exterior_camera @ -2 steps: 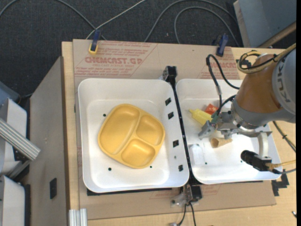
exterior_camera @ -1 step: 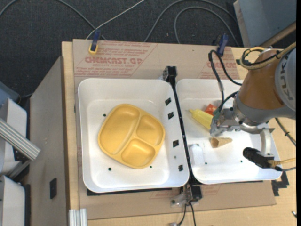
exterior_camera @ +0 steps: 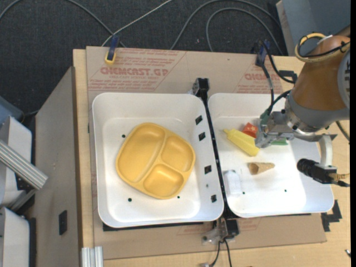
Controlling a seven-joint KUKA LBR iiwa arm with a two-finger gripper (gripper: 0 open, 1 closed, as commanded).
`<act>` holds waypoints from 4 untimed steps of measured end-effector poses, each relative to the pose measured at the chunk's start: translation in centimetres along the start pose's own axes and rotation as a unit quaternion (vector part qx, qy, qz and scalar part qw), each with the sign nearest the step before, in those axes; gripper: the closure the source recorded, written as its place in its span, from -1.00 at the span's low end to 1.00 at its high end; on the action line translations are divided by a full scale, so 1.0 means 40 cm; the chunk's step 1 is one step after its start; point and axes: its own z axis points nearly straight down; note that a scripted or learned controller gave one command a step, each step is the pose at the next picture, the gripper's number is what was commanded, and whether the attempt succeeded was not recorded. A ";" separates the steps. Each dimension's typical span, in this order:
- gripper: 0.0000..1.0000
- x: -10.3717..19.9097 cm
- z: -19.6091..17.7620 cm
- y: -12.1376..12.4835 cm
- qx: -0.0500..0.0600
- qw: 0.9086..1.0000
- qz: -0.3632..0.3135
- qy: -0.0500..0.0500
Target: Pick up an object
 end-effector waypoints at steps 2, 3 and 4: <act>1.00 -0.007 -0.245 -0.009 -0.001 1.000 0.000 0.000; 1.00 0.121 -0.188 -0.025 0.004 1.000 -0.002 0.002; 1.00 0.240 -0.178 -0.029 0.004 1.000 -0.002 0.002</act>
